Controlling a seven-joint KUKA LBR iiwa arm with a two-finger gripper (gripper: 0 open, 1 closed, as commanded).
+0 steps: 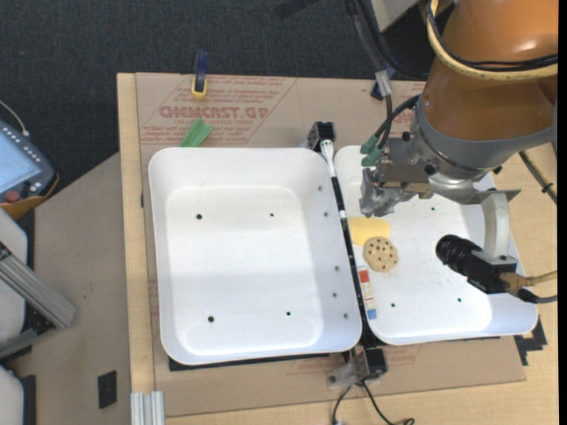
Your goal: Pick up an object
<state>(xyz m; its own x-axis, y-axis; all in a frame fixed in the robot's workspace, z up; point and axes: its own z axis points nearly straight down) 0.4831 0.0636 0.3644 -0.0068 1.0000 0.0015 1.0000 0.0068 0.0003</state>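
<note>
The gripper (379, 204) is pointed down close over a block (368, 229), its state cannot be told; "CHEMCAST" is printed on cardboard (213, 112) well apart

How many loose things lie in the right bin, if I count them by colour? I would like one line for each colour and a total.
Yellow: 1, the yellow block
Tan: 1, the round disc with dark dots
Pale with red and blue marks: 1, the thin strip along the bin's left wall
Total in the right bin: 3
</note>
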